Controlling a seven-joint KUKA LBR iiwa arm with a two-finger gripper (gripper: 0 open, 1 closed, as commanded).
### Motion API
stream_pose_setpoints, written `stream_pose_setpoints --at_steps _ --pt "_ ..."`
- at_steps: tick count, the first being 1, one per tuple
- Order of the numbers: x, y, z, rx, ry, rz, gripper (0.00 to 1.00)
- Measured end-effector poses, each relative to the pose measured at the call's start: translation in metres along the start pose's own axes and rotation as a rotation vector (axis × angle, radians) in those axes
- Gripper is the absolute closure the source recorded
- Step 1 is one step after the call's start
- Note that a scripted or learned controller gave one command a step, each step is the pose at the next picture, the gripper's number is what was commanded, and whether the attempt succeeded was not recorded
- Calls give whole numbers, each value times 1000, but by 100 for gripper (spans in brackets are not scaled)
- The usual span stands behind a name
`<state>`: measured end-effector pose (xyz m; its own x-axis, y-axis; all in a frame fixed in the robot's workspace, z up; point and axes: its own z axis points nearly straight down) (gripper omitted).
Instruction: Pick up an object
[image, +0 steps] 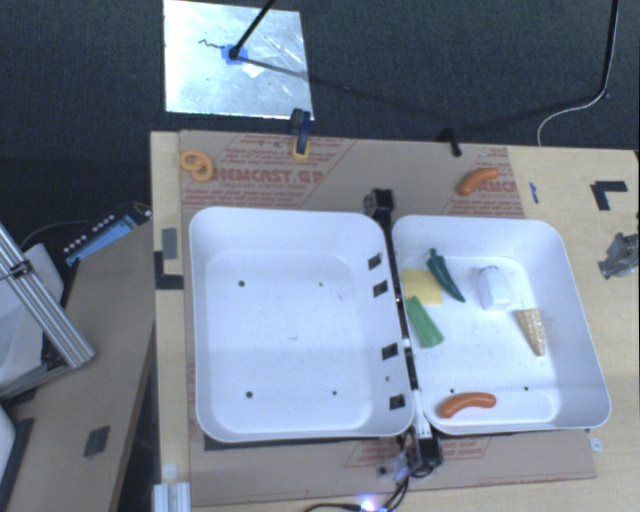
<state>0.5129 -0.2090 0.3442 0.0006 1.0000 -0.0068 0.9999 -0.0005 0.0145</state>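
Objects open to picking lie together in the right white shallow plastic bin (575, 300), probably loaded there so that one can be carried across to the left white shallow plastic bin (215, 300).

Against the dividing wall sit a dark green pepper-shaped toy (445, 275), a flat yellow square piece (422, 288) partly under the pepper, and a lighter green oblong block (424, 323) just nearer. A small white blocky item (490, 287) rests near the middle, and a tan ridged cone (532, 331) lies to its right. An orange sausage-shaped toy (466, 403) lies alone at the near wall, well apart from the others, so it looks the easiest to take.

A second orange sausage (478, 180) and an orange ring-shaped toy (197, 164) sit outside the bins on the worktop (560, 170).

At the right edge a grey metal part, likely the gripper (620, 255), is cut off by the frame. Whether its jaws stand wide or narrow I cannot tell. The white item blends into the bin, so its shape is unclear.
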Motion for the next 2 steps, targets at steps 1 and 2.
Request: stream_pose_setpoints --at_steps 1,2 --pt "68 47 91 16 10 -12 100" --pt "30 -30 65 13 5 4 100"
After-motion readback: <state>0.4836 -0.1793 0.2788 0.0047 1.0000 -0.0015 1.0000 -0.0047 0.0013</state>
